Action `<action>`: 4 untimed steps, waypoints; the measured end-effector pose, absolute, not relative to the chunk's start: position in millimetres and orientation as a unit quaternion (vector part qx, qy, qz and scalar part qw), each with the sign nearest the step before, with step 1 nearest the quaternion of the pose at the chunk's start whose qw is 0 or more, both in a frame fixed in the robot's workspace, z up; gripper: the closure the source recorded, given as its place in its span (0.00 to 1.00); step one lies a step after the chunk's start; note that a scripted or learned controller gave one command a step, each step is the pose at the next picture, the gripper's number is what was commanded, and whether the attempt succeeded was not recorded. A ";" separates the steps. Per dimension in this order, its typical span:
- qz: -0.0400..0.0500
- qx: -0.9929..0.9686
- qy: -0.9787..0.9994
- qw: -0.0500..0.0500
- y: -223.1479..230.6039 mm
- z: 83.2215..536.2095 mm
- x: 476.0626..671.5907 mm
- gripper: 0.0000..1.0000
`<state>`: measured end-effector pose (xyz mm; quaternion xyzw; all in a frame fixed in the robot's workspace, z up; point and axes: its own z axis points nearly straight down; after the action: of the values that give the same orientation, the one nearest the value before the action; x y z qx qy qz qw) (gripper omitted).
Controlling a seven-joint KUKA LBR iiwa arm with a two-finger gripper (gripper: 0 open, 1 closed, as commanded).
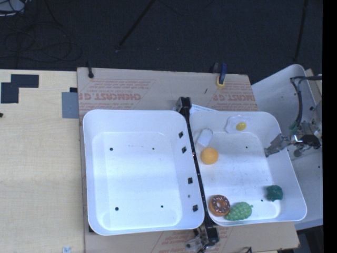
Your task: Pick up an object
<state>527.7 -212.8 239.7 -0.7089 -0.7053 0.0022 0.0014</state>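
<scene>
From above, the gripper hangs over the right edge of the right shallow white plastic bin; whether it is clenched, I cannot tell. Inside lie a round orange ball, fried egg toy, chocolate-glazed doughnut, green grape bunch and small teal lump.

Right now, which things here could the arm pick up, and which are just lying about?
Could be picked up, all in the right bin:
orange ball
fried egg
donut
green grapes
dark green lump
white cup

Lying about:
left bin
cardboard sheet
blue and yellow clamp
</scene>
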 end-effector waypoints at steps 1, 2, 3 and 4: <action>0.001 -0.707 -0.707 0.001 -209.7 156.3 593.2 0.00; -0.002 -0.706 -0.708 -0.004 -211.0 246.0 627.8 0.00; -0.002 -0.705 -0.710 -0.002 -145.8 292.3 646.0 0.00; -0.004 -0.704 -0.710 -0.004 -78.0 400.1 645.3 0.00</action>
<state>645.3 -78.0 400.1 -0.7042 -0.7100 -0.0040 -0.0035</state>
